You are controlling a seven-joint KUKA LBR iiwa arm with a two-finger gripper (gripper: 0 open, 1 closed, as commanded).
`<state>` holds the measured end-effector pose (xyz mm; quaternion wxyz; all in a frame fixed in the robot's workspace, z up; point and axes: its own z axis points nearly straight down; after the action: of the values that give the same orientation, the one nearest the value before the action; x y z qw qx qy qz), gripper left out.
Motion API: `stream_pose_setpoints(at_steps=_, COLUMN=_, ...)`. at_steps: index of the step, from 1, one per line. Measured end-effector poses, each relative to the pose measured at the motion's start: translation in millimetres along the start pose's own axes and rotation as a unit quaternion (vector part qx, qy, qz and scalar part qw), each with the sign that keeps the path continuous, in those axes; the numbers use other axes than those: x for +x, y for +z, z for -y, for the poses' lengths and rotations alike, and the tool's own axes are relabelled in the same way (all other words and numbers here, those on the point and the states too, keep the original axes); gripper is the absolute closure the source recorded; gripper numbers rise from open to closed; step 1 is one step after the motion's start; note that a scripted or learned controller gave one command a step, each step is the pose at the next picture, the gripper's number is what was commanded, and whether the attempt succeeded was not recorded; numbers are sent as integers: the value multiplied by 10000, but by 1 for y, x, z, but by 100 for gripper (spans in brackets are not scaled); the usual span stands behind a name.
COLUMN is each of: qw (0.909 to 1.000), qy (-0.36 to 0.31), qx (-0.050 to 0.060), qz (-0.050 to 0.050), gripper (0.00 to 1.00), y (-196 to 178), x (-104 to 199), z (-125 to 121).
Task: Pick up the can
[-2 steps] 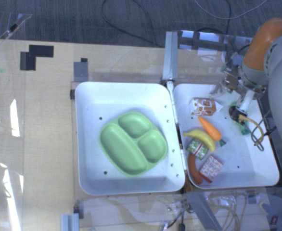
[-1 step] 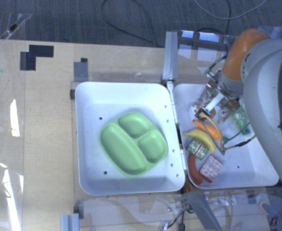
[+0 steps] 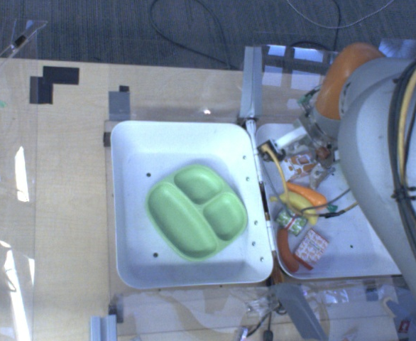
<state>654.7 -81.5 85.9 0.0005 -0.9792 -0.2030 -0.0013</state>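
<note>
Nearby, can [image 3: 290, 221] lower-left of gripper [image 3: 321, 160]

One fixed camera above the bench [image 3: 66, 212], looking down at a slant, both bins [image 3: 123, 190] in frame

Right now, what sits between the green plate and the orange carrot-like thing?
In the camera view, the two bins' adjoining walls lie between the green plate and the orange piece.

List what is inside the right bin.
The right bin holds a jumbled pile: an orange carrot-like item, something yellow, a red piece and a small patterned packet. The arm covers the rest, so no can is identifiable.
</note>
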Motion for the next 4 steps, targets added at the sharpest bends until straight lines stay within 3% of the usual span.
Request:
stream_pose_setpoints(at_steps=1, qw=10000, qy=-44, qx=-12, qz=-18, gripper=100, y=-12, x=3, z=1)
stream_pose_setpoints(at_steps=2, qw=9949, qy=1004, qx=-10, qz=-16, gripper=100, y=-2, x=-38, z=-13)
stream_pose_setpoints(at_steps=3, qw=9980, qy=639, qx=-7, qz=-7, gripper=100, y=-128, x=-13, z=3)
stream_pose_setpoints(at_steps=4, qw=9948, qy=1021, qx=2, qz=0, gripper=100, y=-152, x=-37, z=47)
